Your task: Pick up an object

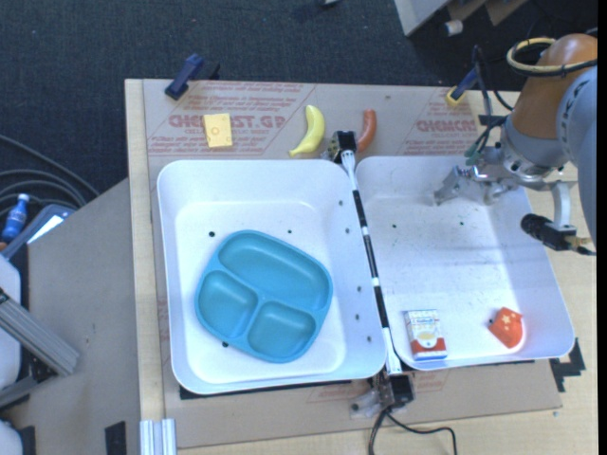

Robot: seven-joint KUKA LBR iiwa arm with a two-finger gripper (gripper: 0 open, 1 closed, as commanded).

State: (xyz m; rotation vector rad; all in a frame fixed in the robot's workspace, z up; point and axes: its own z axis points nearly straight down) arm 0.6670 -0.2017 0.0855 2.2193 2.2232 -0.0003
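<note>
Left bin (180, 254) with blue tray (264, 295), right bin (541, 282) with carton (426, 335), orange piece (507, 327), hand (462, 187) state unclear

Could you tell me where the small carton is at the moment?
The small carton lies in the right bin, at its near-left corner, left of the orange object.

The grey arm with the orange band (560, 93) is cut off by the right edge. The gripper (465, 186), over the right white bin's (531, 282) far edge, is too small to resolve. Print on the small red-and-white carton (426, 335) is illegible.
</note>
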